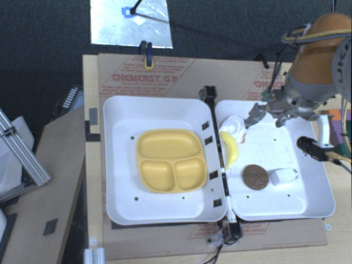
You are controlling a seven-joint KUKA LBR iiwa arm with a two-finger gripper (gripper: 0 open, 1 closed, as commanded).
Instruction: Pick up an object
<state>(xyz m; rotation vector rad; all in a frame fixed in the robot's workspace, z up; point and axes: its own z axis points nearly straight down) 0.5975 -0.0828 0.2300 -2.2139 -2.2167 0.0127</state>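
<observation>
Grey arm with orange band (322, 43) reaching in over right white bin (308, 202), two-finger gripper (269, 117) spread open, gripping nothing, above round brown disc (256, 177)

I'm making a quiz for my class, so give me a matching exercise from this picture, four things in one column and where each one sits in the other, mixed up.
Things:
1. yellow divided tray
2. banana
3. brown disc
4. gripper

Places:
A. right bin, near its front
B. above the right bin's back part
C. middle of the left bin
D. right bin, along its left wall

Pairs: 1-C, 2-D, 3-A, 4-B
</observation>
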